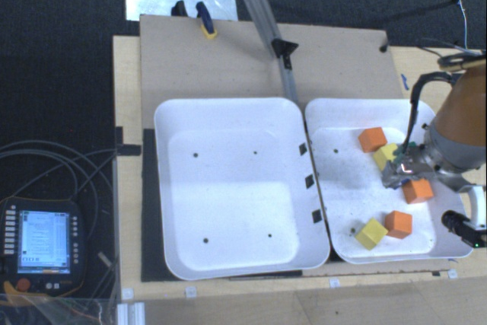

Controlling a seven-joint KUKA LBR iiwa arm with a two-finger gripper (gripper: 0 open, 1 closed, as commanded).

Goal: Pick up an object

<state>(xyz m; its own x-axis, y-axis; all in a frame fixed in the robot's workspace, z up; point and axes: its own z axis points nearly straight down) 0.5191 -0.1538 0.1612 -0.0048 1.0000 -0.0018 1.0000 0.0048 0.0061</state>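
— Which block are you after?
— The orange block [418, 190], at three o'clock in the right bin [335, 240]; my gripper [399, 173] sits beside it.
— Lifted?
— Not yet. I cannot tell its opening.

Grey arm [456, 152], orange band [460, 114], black cable [417, 99], metal gripper [397, 173]

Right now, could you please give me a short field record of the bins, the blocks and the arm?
left bin: white, shallow
right bin: holds all five blocks
orange blocks: three, at
yellow blocks: two, at
gripper: low over right bin, among the upper blocks
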